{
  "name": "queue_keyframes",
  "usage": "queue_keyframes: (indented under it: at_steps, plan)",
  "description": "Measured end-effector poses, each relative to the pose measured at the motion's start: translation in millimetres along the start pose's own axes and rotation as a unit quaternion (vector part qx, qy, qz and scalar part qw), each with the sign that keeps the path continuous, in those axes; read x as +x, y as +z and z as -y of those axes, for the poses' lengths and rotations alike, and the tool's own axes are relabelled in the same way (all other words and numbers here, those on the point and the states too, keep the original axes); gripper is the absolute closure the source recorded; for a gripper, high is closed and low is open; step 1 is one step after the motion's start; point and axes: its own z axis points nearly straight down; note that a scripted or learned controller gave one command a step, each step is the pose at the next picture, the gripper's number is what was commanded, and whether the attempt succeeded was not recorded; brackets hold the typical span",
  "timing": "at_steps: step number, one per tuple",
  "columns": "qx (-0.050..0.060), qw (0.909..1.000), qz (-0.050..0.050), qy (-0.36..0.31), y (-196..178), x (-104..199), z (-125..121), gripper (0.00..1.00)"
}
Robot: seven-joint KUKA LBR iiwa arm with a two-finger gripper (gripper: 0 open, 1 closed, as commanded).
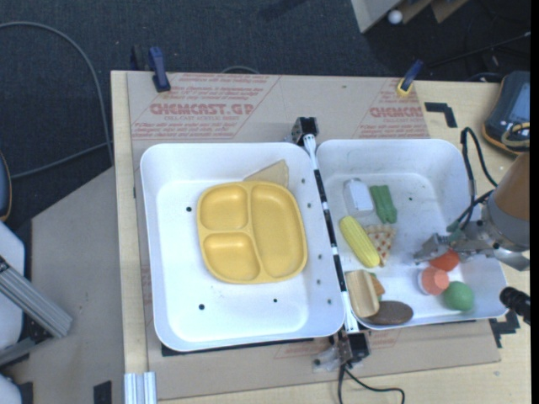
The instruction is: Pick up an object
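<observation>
The right bin (396, 151) holds several toy foods. A yellow corn cob (360, 240) lies near its left wall, with a green piece (383, 203) and a pale grey block (359, 196) behind it. A waffle-patterned piece (381, 241) sits beside the corn. A bread slice (363, 292) and a dark brown oval (389, 313) lie at the front left. At the right, a red piece (445, 262), an orange piece (433, 282) and a green ball (459, 295) cluster together. My gripper (442, 249) is low in the bin, right over the red piece.
The left bin (164, 251) holds a yellow divided plate (251, 231) with a tan wedge (271, 174) behind it. The grey arm (509, 217) comes in over the right bin's right wall. A black cable (468, 162) runs along that wall.
</observation>
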Motion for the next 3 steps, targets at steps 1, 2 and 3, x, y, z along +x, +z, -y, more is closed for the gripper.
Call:
queue_keyframes:
  at_steps: [1,2,3]
  plan:
    - [-0.002,1.0,0.001,0.0,-10,0,-1,1.0]
    - [0.0,1.0,-0.001,-0.001,-9,83,-4,1.0]
    - [-0.001,1.0,0.0,-0.001,-88,157,-27,1.0]
